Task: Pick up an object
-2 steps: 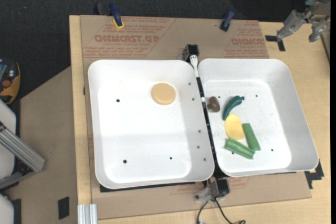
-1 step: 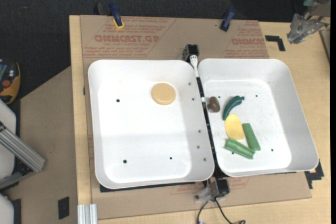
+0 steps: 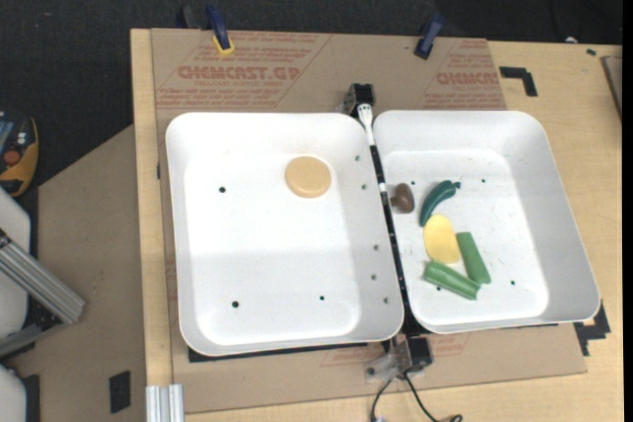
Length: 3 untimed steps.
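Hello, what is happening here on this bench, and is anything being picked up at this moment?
Nothing is being handled at this moment. The left bin holds one round tan disc. The right bin holds a small brown piece, a dark green pepper shape, a yellow piece and two green sticks, close together. No object is lifted yet.

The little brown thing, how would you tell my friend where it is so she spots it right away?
Look at the right-hand white bin, then at its left wall where the two bins meet. The small brown lump sits right against that wall, left of the dark green curved piece. It is the only brown, roundish thing; its neighbours are green or yellow.
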Each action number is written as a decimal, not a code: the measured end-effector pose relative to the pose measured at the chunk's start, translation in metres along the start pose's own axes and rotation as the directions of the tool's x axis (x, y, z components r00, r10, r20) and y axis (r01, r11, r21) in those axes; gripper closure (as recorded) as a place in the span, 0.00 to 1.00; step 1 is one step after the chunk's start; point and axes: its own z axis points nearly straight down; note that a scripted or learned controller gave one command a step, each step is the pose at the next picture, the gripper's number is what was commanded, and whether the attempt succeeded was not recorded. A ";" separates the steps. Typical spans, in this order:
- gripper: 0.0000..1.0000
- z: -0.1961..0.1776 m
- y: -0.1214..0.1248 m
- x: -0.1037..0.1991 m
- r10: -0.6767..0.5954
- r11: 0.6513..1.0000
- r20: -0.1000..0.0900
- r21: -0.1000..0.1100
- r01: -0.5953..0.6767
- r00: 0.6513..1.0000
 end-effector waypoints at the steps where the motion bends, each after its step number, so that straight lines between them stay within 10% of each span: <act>1: 1.00 -0.096 -0.060 0.005 -0.004 1.000 -0.001 -0.002 0.004 1.000; 2: 1.00 0.016 -0.061 0.064 -0.011 1.000 -0.010 0.019 0.011 1.000; 3: 1.00 -0.106 -0.019 0.132 -0.016 1.000 -0.003 -0.010 0.016 1.000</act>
